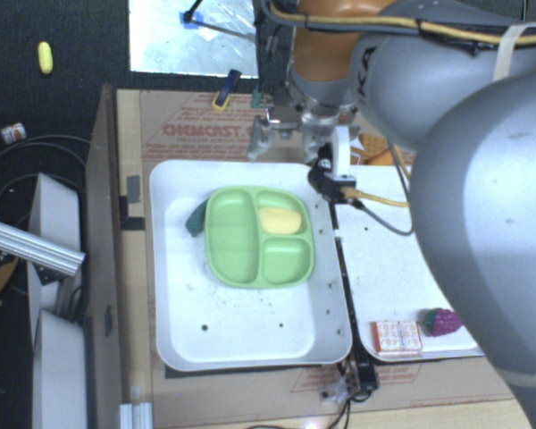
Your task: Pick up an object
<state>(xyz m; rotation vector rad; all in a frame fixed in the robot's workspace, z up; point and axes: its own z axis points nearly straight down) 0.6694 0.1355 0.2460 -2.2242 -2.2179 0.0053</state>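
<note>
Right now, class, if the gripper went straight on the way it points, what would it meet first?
Probably the far rim of the white bin holding the green tray, or the cardboard just behind it. Depth under the gripper is unclear.

The grey arm [456,123] sweeps in from the right, orange band above its wrist, gripper [266,134] pointing down at the far side.

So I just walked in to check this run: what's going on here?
The grey arm reaches in from the right, its tool over the far rim of the left bin, nothing visibly in it. That bin holds a green divided plate with a yellow item in one compartment and a dark teal item at its left edge. The right bin has a patterned block and a purple item.
</note>
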